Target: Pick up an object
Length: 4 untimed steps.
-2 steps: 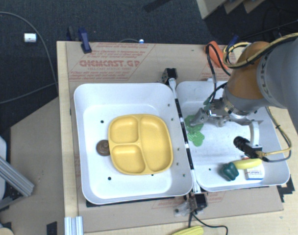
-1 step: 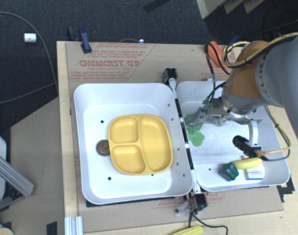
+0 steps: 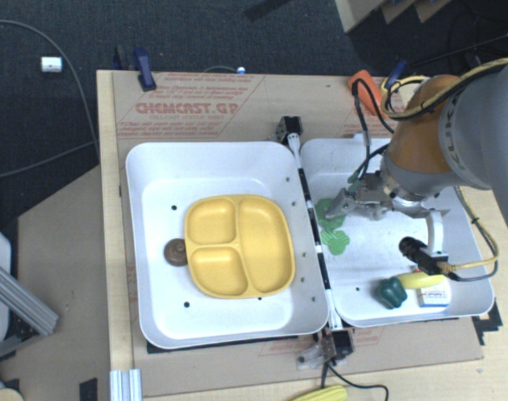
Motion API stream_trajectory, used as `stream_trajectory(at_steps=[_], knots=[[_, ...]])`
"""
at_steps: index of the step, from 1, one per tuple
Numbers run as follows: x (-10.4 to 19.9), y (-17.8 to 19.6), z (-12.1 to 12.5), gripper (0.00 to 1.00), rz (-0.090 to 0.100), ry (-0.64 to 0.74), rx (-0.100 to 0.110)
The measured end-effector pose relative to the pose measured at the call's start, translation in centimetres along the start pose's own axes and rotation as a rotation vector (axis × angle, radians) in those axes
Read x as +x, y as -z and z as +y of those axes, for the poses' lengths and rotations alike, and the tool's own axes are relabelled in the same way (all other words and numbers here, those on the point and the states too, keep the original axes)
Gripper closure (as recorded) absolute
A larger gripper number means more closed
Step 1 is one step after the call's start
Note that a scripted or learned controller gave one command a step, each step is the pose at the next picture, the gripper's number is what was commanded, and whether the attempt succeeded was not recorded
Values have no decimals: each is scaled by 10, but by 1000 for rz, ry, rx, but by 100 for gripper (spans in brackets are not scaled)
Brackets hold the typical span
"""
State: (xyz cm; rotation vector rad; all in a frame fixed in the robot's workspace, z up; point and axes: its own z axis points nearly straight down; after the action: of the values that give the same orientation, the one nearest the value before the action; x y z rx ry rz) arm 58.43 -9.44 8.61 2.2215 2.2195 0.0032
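While the arm hangs low over the right bin (image 3: 463, 224), the step in hand looks like the reach for a grasp, not yet a lift. Its gripper (image 3: 342, 207) sits at the bin's 9 o'clock edge, right above the green object (image 3: 332, 239). How far the fingers are parted I cannot tell, nor whether they touch it. Next comes closing squarely on the object.
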Motion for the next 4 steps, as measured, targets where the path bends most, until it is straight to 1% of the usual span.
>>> stream_trajectory(at_steps=[1,2,3,4], knots=[[-68,-1,0,0,-3,0,1],[-2,2,23,0,-1,2,1],[3,-1,6,0,0,0,4],[3,9,7,100,0,0,2]])
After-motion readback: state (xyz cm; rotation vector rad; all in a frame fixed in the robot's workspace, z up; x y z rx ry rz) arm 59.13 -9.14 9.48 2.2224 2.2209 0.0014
